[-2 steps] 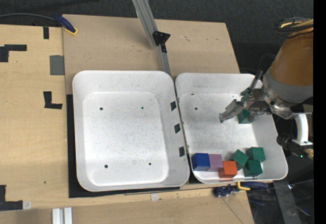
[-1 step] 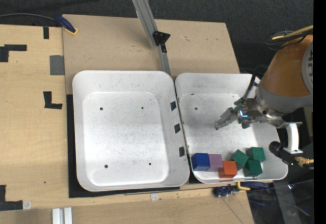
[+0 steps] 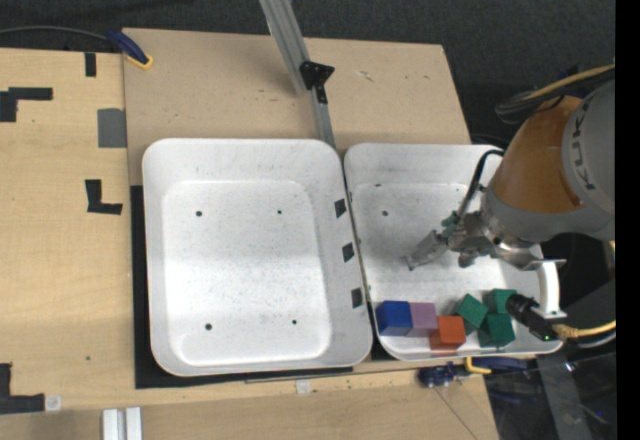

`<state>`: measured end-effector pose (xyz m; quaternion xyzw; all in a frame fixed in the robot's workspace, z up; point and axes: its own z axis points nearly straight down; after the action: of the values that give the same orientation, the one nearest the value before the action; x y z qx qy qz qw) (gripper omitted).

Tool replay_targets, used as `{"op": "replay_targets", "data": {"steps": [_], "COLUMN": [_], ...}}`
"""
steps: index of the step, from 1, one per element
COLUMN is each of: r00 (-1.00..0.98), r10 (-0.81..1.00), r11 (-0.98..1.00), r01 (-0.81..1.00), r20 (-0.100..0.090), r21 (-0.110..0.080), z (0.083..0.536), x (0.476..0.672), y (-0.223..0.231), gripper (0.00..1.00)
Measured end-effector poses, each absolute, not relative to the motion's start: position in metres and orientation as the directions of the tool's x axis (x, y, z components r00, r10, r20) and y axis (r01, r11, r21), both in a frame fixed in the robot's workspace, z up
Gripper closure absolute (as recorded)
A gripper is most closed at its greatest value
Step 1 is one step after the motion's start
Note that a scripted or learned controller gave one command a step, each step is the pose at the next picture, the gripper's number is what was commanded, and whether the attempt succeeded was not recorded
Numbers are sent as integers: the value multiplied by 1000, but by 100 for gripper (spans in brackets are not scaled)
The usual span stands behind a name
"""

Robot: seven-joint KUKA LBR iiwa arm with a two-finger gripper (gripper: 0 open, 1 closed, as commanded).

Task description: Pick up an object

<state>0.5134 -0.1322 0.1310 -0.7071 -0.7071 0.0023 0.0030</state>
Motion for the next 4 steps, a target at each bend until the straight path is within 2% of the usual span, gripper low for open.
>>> {"op": "replay_targets", "data": {"steps": [1, 2, 3, 4], "r00": [-2, -1, -1, -6], "r10": [1000, 1000, 1000, 1000], "r11": [2, 1, 1, 6], "r01": [1000, 1000, 1000, 1000], "r20": [1, -1, 0, 2], "r21": [-4, 5, -1, -2], "z": [144, 207, 208, 202], "x": [514, 517, 517, 524], "y": [-131, -136, -135, -82], "gripper": [100, 100, 100, 100]}}
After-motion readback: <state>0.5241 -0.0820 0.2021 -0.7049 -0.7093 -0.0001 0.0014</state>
